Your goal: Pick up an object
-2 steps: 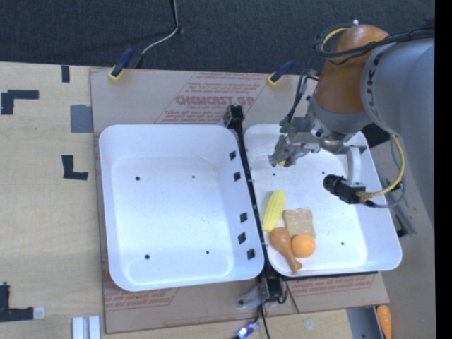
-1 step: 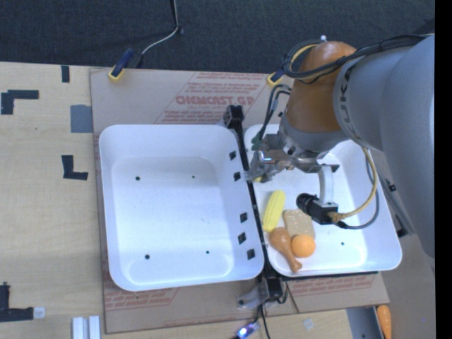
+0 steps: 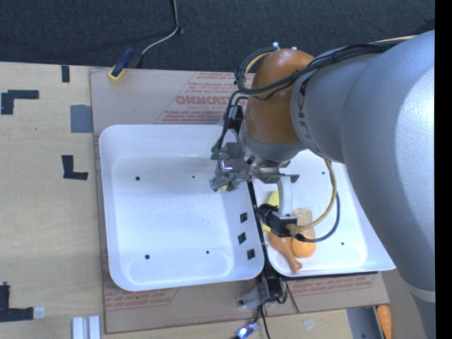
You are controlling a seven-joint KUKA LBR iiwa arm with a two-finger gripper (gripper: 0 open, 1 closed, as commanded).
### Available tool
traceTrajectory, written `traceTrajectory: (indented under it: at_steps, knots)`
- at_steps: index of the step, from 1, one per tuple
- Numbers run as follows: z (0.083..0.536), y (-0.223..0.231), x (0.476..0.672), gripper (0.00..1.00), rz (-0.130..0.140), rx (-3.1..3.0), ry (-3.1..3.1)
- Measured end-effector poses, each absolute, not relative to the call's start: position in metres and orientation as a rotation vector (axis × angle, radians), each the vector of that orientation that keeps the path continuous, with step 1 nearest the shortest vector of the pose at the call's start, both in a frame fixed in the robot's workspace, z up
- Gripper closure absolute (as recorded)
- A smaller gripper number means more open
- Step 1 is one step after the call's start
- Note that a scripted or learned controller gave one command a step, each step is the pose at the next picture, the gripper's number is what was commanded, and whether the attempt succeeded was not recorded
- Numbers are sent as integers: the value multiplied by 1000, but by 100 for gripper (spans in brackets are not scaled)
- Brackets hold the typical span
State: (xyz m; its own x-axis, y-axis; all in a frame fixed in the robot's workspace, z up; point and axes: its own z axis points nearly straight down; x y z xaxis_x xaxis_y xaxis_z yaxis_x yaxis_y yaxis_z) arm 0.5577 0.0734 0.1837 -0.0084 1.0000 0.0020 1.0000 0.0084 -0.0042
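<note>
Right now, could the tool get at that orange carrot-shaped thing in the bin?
Probably yes. The carrot-shaped thing lies uncovered in the bin, and the tool hangs nearby, by the wall between the bins. An orange ball beside it might crowd the grasp.

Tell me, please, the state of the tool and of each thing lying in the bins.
tool: low over the inner edge of the left bin
orange ball: lying in the right bin, away from the tool
orange stick: lying flat beside the ball
beige piece: lying in the right bin, partly hidden
</note>
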Motion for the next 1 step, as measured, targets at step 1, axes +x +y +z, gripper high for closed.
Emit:
traceTrajectory:
  at_steps: [1]
  knots:
    - [193,69,559,100,4,-2216,-2223]
